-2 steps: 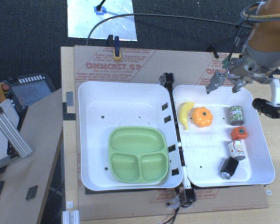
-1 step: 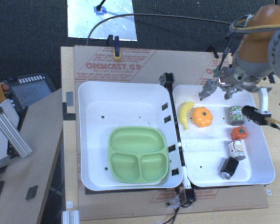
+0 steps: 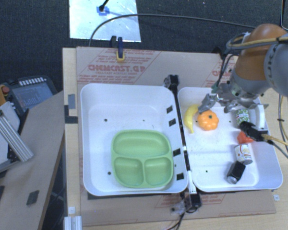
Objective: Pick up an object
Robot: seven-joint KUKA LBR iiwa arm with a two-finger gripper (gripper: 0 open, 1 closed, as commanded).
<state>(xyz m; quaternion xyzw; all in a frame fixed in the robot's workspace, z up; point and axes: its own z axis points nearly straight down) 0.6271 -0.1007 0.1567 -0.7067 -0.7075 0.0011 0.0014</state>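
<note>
The right bin (image 3: pixel 266 176) holds several small objects. A yellow banana (image 3: pixel 190 118) lies by its left wall, with an orange toy fruit with a green stem (image 3: pixel 207 121) touching it on the right. My gripper (image 3: pixel 209 102) hangs just above and behind these two, low over the bin, with nothing visibly held. A green-labelled can (image 3: pixel 241 116) sits beside the wrist. In front of the can lie a small red-orange object (image 3: pixel 245 137), a white labelled can (image 3: pixel 243 153) and a black cylinder (image 3: pixel 235 172).
The left bin (image 3: pixel 96 128) holds a green divided plate (image 3: pixel 141 158) at its front right. A black divider strip (image 3: pixel 178 128) runs between the bins. The grey arm with its orange band (image 3: pixel 261 56) reaches over the right bin's back right corner, trailing cables (image 3: pixel 283 143).
</note>
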